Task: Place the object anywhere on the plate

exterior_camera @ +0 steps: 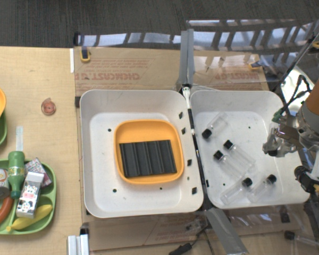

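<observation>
Two white bins sit side by side on my bench, over flattened cardboard, with a wooden table of toy food off to the left. What I have to move is one of the small clear vials (235,160) with black caps, scattered in the right bin (255,104). I count about five, all lying on their sides. They look light, rigid and slick, so I judge they will roll or squirt out of a poor pinch. I would close across the middle of the body, square to its length, not on the cap.

That middle vial lies on a diagonal, its cap toward the upper left and its clear end toward the lower right. One near the bin's front edge runs the other way, cap at its upper right.

My gripper (276,145) hangs over the right side of that bin, near its wall. I cannot tell how its fingers stand, and I see nothing in them.

In the left bin (95,158) waits the orange plate (148,130), carrying a dark ribbed insert (149,158).
</observation>
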Tool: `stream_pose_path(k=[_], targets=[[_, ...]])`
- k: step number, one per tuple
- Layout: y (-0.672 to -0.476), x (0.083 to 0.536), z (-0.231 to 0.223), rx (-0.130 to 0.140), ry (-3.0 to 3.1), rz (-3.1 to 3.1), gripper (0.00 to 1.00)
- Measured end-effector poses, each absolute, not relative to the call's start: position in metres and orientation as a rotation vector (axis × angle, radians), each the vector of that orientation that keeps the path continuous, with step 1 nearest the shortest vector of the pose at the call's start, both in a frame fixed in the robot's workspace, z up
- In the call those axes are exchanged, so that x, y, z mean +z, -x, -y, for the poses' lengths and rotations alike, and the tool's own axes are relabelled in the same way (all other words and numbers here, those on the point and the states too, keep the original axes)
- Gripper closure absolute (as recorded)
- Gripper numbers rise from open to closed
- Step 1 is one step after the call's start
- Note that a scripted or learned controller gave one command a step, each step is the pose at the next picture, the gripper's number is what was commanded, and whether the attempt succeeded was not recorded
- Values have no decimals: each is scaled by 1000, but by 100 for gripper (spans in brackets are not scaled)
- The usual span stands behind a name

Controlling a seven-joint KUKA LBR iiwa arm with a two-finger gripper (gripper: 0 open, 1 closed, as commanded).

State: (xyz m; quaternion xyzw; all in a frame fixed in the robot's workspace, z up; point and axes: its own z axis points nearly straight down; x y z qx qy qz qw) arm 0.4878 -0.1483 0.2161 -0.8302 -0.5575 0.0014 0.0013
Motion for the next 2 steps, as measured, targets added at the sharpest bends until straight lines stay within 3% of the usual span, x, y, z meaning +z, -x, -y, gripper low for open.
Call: stream_pose_path(k=[1,2], targets=[[-551,235,192,6,2473,1936,100],[-622,252,206,5,2457,1958,100]])
